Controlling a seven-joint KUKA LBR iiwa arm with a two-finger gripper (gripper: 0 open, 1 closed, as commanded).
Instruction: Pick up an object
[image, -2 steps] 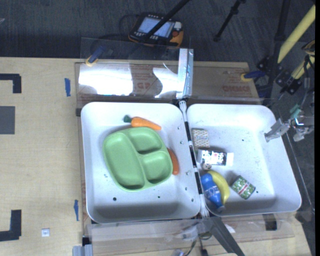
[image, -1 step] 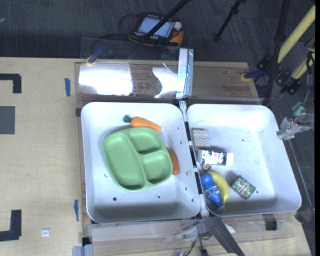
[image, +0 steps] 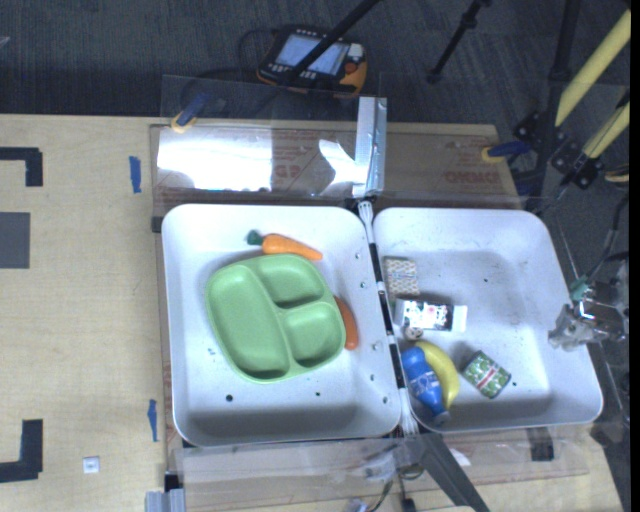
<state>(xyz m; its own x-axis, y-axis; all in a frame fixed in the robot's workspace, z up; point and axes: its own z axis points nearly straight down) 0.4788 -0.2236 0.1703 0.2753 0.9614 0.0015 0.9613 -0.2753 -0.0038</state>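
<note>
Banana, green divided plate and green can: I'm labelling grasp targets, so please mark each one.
banana (image: 443, 368), camera view, middle of its yellow curve.
green divided plate (image: 268, 316), camera view, ridge between compartments.
green can (image: 486, 375), camera view, its labelled side.

Green divided plate (image: 272, 318) lies in left bin (image: 190, 300).

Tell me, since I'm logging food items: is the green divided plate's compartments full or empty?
Empty: the green plate shows bare compartments; carrots lie outside its rim.
</note>
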